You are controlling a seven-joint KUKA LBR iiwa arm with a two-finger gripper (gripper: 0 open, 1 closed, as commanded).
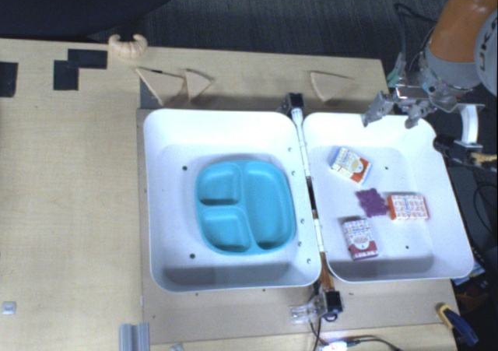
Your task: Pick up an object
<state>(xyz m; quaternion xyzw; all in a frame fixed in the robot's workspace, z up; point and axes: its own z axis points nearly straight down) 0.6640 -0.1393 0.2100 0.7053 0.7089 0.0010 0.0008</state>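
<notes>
Now my hand (395,110) hangs with fingers spread and nothing between them over the far rim of the right bin (447,260), up and clear of the walls, while the packets (349,164) and purple scrap (373,201) lie loosely apart mid-floor nearer than it, leaving room all round.
</notes>
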